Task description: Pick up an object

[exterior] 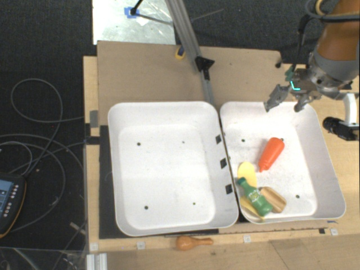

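Note:
In the right bin [315, 151] lie an orange carrot [271, 153], a yellow banana-like piece [247, 173], a green bottle [254, 198] and a tan bun-like piece [275, 198]. The last three crowd the bin's front left corner. My gripper [286, 100] hangs over the bin's back edge, well behind the carrot. Its two dark fingers are spread apart with nothing between them.
The left bin [121, 151] sits beside the right one. A small orange-brown toy [193, 242] lies on the bench in front of the bins. A grey pole [188, 32] slants down to the back of the bins. Cables lie on the floor at left.

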{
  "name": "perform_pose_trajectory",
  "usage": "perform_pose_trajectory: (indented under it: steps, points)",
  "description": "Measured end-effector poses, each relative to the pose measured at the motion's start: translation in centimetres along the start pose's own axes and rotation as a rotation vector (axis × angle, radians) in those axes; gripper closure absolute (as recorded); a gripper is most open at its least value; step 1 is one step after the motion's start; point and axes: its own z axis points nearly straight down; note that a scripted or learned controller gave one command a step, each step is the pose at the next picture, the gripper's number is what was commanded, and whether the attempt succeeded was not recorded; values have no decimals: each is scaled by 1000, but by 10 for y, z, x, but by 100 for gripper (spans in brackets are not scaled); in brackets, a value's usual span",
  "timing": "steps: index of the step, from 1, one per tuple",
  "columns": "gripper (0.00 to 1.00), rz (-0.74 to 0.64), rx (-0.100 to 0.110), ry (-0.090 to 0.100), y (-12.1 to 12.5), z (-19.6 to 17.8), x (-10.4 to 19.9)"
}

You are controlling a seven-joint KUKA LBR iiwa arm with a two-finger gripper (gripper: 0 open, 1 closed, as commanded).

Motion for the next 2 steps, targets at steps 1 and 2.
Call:
perform_pose_trajectory:
  steps: [1, 2]
  points:
    - [0, -1, -4, -1, 1, -2, 0]
    - [0, 5, 3, 0, -4, 59, -4]
